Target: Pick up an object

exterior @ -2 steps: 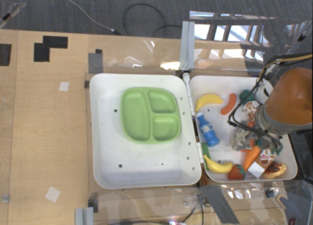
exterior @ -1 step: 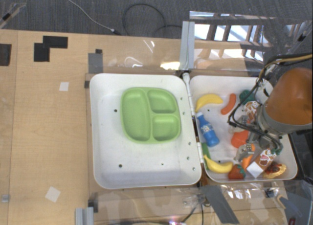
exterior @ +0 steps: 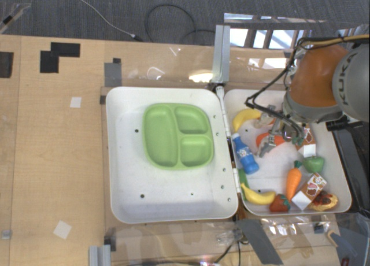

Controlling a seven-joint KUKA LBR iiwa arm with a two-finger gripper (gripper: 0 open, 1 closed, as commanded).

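My gripper (exterior: pixel 270 141) hangs low over the middle of the right bin (exterior: pixel 342 173), under the grey wrist with the orange band. A small orange-red object (exterior: pixel 277 140) lies right at the gripper's tip; whether it is gripped is unclear. A yellow banana (exterior: pixel 245 118) lies just left of the gripper at the bin's back. A blue bottle (exterior: pixel 246 158) rests below and to its left, by the bin's left wall. To the gripper's lower right are a carrot (exterior: pixel 293 180) and a green pepper (exterior: pixel 314 163).
The right bin's front holds a second banana (exterior: pixel 257 196), a strawberry (exterior: pixel 280 203), a small carton (exterior: pixel 310 190), a pastry (exterior: pixel 324 202) and a white block (exterior: pixel 309 150). The left bin (exterior: pixel 124 195) holds a green divided plate (exterior: pixel 177 136). Black cables run beside the wrist.
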